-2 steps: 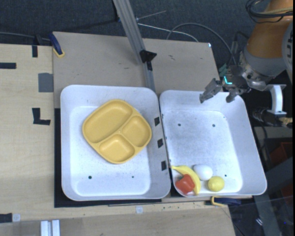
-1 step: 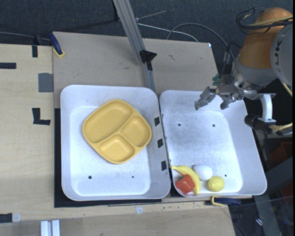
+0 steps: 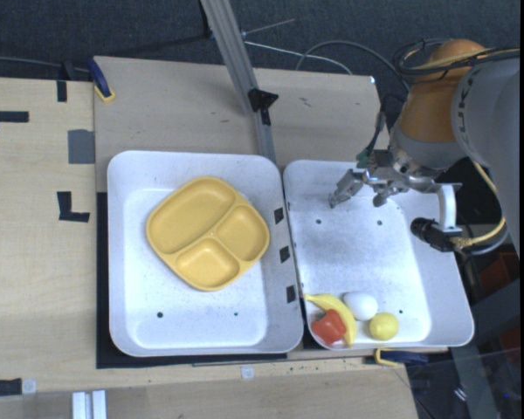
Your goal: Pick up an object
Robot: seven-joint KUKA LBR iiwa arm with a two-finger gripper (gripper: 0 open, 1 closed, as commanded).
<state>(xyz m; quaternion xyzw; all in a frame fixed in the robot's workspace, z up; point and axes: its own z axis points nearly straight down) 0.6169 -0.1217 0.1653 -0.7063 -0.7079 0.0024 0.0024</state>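
Observation:
My gripper (image 3: 360, 195) hangs over the far part of the right bin (image 3: 367, 243), its two fingers spread apart with nothing between them. At that bin's near edge lie a yellow banana (image 3: 339, 309), a red piece (image 3: 329, 326), a white ball (image 3: 361, 305) and a small yellow ball (image 3: 383, 326), all close together and well apart from the gripper. The left bin (image 3: 131, 234) holds a yellow divided plate (image 3: 207, 232).
A grey metal post (image 3: 236, 55) slants up from the gap between the bins at the back. Cables (image 3: 454, 234) loop at the arm's right side. Black tape marks sit on the wooden bench at left.

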